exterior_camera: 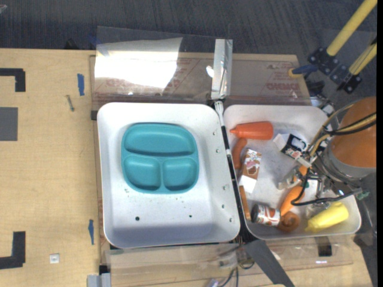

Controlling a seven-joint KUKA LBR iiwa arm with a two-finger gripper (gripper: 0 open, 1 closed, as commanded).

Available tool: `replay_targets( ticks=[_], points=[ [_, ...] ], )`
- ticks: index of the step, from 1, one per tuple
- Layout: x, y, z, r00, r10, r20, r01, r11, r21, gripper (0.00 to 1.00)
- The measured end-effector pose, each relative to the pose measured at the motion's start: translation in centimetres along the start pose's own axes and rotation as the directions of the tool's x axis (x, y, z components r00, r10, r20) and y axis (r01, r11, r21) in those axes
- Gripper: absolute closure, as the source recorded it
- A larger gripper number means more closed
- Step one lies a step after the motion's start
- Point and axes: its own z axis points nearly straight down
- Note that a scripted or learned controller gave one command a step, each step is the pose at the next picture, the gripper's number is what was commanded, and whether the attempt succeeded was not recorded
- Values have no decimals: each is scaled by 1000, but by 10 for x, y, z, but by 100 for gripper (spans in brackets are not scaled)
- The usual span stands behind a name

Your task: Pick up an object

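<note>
Camera view from above, at a slant: you see two shallow white plastic bins side by side on the light wooden bench (pixel 42 178). The left bin (pixel 114 220) holds a teal three-compartment plastic tray (pixel 160 156) lying flat near its middle. The right bin (pixel 353 220) holds the loose objects: an orange carrot-shaped toy (pixel 252 130) near the far wall, a brown-and-white printed packet (pixel 251 163) just beside the dividing edge, a small brown-and-white can (pixel 267 214) lying on its side at the near wall, and a yellow oblong plastic toy (pixel 327 216) in the near right corner. The arm's orange band (pixel 358 142) hangs over the right side of this bin. Below it the hand (pixel 306 181) sits low among cables, close to a small orange piece; you cannot tell how it stands, or whether it has hold of anything.
</note>
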Motion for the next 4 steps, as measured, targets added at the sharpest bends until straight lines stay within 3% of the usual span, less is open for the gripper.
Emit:
replay_targets(
  ticks=[1,2,3,4],
  points=[
    [-19,60,-1,1000,-3,3,3,1000,1,0],
    [-19,62,-1,1000,9,2,-9,1000,4,0],
    [-23,62,-13,1000,6,13,-6,1000,10,100],
    [-50,46,-117,986,-165,1,165,986,2,100]
  ],
)
